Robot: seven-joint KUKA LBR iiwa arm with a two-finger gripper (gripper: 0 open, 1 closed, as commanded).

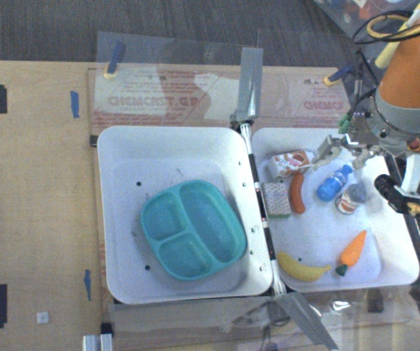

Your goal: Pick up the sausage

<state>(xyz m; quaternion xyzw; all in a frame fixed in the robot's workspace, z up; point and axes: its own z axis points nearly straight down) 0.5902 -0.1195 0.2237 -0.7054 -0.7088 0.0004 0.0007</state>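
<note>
**Sausage at rest in the right bin, arm poised at the far edge**

The sausage (297,194) is seen lying flat on the floor of the right bin (393,269), in its left half, with its length running roughly from the far side toward the near side. A small grey-green textured block (276,199) is placed just beside it on the left, and a red-and-white packet (290,162) lies just beyond its far end. To its right a blue bottle (334,183) is laid at a slant, and a small round item with a brown and red face (349,199) is found next to that. Toward the near side of the same bin a banana (302,268) and a carrot (352,250) are set, the two almost meeting tip to tip.

The left bin (122,159) is occupied by a teal divided plate (192,229).

The arm (409,79) is held over the far right corner of the right bin. The gripper (347,146) is positioned above the blue bottle, apart from the sausage. Whether the jaws are wide or narrow cannot be told from this angle. Nothing is seen between them.

The tan surface (34,196) is marked with black corner shapes and strips of blue tape.
</note>
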